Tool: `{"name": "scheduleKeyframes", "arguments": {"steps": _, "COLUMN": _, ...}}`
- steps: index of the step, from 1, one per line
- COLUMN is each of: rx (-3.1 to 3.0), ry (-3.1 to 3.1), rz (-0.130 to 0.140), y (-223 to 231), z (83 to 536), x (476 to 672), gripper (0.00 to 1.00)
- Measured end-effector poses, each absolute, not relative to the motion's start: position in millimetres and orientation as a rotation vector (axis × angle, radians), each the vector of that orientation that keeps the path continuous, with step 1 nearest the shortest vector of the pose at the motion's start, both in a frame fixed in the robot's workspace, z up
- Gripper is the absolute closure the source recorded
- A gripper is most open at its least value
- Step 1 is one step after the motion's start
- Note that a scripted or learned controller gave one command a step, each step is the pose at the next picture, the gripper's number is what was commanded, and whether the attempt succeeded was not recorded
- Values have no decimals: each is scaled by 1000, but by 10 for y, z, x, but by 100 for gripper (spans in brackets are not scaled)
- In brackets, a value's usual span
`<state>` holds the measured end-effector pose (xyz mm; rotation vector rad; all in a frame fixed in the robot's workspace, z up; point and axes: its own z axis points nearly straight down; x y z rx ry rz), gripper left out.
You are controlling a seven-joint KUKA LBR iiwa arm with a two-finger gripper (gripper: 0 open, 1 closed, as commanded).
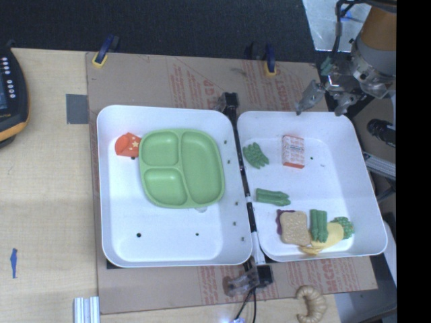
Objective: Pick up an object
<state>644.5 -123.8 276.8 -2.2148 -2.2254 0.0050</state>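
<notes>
Nearest us: tan curled piece [311, 303] on the tabletop, lower frame, outside the bins.
Candidates: bread slice [293, 227], green beans [272, 196], red-and-white packet [293, 151], all in the right bin [350, 153].
Tool: the tool [326, 98] hovers at that bin's upper rim, fingers spread, holding nothing.
Risk: we expect flat items to slip; lower-right cluster invites a double grab.

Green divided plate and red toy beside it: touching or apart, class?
Touching: camera view shows the red toy meeting the green divided plate's left rim, no gap between.
</notes>
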Motion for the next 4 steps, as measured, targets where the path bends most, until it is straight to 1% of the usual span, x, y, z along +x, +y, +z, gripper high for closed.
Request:
{"name": "scheduleKeyframes", "arguments": {"steps": 1, "rx": -2213, "ry": -2219, "rz": 15, "y": -1398, "z": 1875, "x": 6209, "gripper": 0}}
{"name": "scheduleKeyframes", "arguments": {"steps": 2, "rx": -2213, "ry": -2220, "rz": 13, "y": -1569, "z": 1231, "x": 6141, "gripper": 0}}
{"name": "scheduleKeyframes", "arguments": {"steps": 3, "rx": -2218, "ry": -2219, "rz": 6, "y": -1857, "z": 1428, "x": 5995, "gripper": 0}}
{"name": "scheduleKeyframes", "arguments": {"steps": 4, "rx": -2205, "ry": -2229, "rz": 5, "y": -1143, "z": 1588, "x": 6015, "gripper": 0}}
